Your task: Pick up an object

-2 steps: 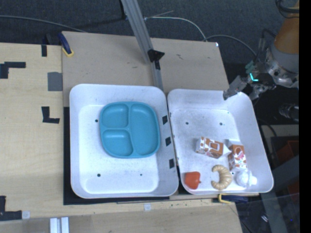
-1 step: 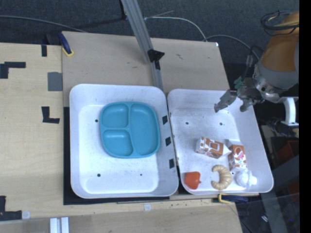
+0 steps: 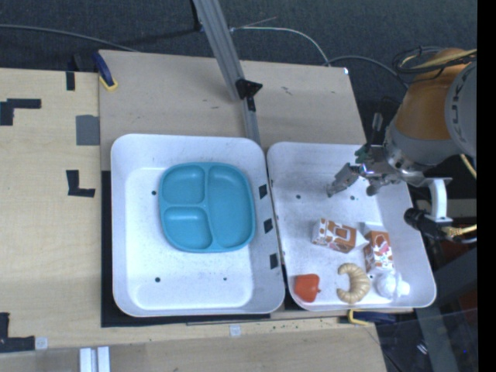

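Observation:
In the right bin [image 3: 298, 173] several small items lie toward the front: a brown-and-white carton [image 3: 335, 235], a red-and-white carton [image 3: 377, 250], a croissant [image 3: 355, 281], a red pepper [image 3: 307, 287] and a small white object [image 3: 390, 287]. My gripper [image 3: 353, 189] hangs over the bin's back half, above and behind the brown-and-white carton. Its fingers are spread open, one finger [image 3: 339, 182] reaching out to the left, and nothing sits between them.
The left bin [image 3: 136, 281] holds a blue divided plate [image 3: 208, 206]. A grey metal post [image 3: 221, 41] slants down to the gap between the bins. The arm's grey and orange wrist [image 3: 430, 115] comes in from the right.

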Action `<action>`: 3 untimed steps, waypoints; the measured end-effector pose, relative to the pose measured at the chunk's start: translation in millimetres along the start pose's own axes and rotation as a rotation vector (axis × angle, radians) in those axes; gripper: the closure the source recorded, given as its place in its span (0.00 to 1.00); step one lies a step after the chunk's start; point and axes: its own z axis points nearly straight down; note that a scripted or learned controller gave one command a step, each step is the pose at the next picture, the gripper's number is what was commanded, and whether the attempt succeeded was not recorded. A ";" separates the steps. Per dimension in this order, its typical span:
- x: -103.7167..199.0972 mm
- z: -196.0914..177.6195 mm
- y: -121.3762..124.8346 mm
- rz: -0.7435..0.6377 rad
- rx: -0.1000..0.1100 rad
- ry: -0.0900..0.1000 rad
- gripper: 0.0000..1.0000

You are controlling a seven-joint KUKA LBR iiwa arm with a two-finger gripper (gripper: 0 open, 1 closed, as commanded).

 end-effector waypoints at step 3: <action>3.6 -15.6 -3.3 0.000 -0.013 -0.002 1.00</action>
